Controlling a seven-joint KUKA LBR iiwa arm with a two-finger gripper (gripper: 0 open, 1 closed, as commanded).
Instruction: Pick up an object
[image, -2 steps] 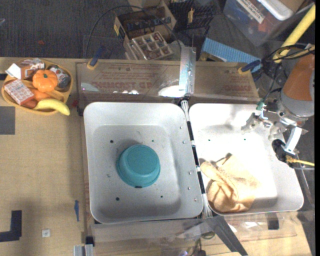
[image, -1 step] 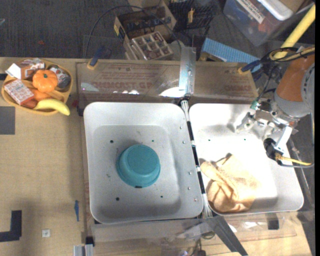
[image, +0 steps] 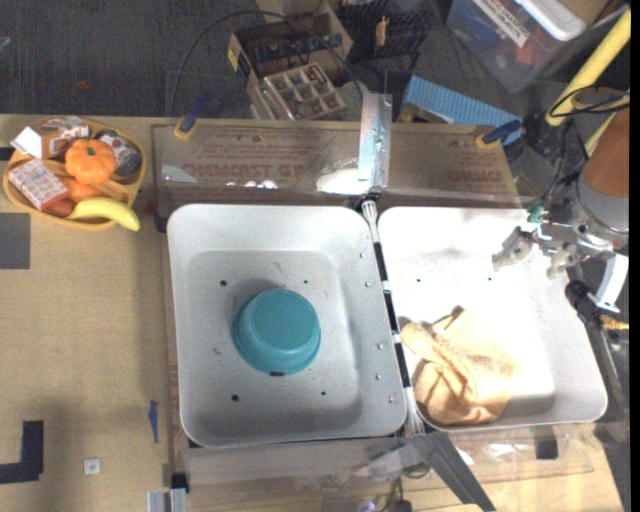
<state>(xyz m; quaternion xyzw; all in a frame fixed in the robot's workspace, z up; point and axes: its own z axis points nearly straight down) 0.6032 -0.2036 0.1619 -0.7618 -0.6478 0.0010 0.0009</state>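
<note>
Far left on the worktop (image: 80, 330) sits a yellow dish of toy food (image: 72, 178) — an orange pumpkin, a banana, some small boxes — well apart from anything I can reach just now.

Next comes the left bin (image: 195, 240), and near its middle a teal bowl (image: 278, 331) lies upside down, round and smooth, with no long axis to line up on. It is across the divider from me, the farther of the two candidates.

In the right bin (image: 570, 390) a crumpled tan cloth (image: 460, 375) lies in the near-left corner, close against the wall shared with the other bin. It runs roughly from upper left to lower right, a thin tail poking up toward the bin's middle.

My hand (image: 535, 247) hovers above the far right part of this same bin, beside its right rim, with nothing between the fingers. Whether they are spread or closed I cannot tell from here — the parts blur together.

So the cloth is my nearer thing: it lies toward the camera and to the view's left of my hand, a diagonal run across open bin floor. I judge the move needs that diagonal travel, then a descent onto the bunched middle.
</note>
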